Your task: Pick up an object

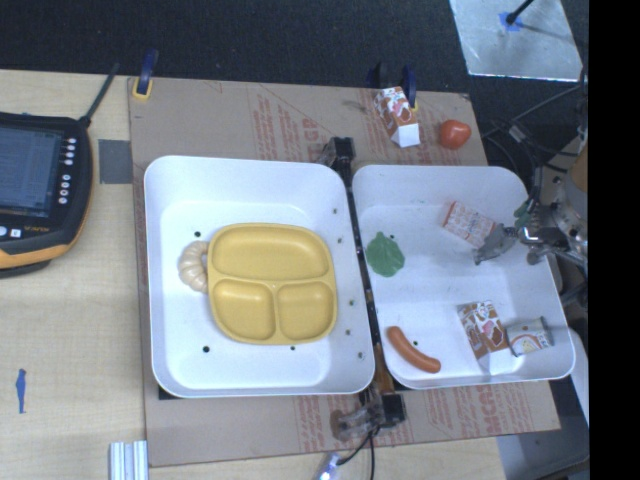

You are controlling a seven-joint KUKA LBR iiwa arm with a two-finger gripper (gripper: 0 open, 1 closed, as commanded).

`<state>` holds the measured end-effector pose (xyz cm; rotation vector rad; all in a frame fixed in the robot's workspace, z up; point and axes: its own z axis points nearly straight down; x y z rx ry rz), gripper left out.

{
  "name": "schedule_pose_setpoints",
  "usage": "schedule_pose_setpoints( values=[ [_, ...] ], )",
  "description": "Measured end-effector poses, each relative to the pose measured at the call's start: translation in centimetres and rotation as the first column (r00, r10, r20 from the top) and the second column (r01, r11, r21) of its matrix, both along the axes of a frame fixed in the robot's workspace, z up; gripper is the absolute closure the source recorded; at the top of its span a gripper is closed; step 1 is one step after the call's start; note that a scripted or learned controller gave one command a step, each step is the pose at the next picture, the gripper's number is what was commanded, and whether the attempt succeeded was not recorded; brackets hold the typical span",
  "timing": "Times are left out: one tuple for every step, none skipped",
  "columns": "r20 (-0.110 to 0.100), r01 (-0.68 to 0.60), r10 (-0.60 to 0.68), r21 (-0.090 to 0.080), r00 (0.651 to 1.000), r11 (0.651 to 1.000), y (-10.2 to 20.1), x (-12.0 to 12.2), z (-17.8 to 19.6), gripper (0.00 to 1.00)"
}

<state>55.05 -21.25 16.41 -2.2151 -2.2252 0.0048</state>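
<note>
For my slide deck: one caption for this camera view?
Gripper hovers near a red-white carton in the right white bin; yellow divided tray fills the left.

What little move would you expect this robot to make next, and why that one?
Probably a short slide toward the red-and-white carton in the right bin, then a descent onto it. The pincer sits at that bin's right edge with nothing visibly in it, and the carton lies just beside it, apart from the green piece and the sausage, so it looks like the nearest target.
</note>
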Motion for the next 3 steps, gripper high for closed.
schedule_pose_setpoints(
  values=[
    [0.000,-0.002,0.002,0.000,1.000,1.000,2.7,4.9,-3.4,0.00],
    [0.002,0.000,0.000,0.001,1.000,1.000,0.1,9.2,-3.2,0.00],
    [0.000,0.000,0.000,0.000,1.000,1.000,0.0,5.6,-2.1,0.00]
  ],
)
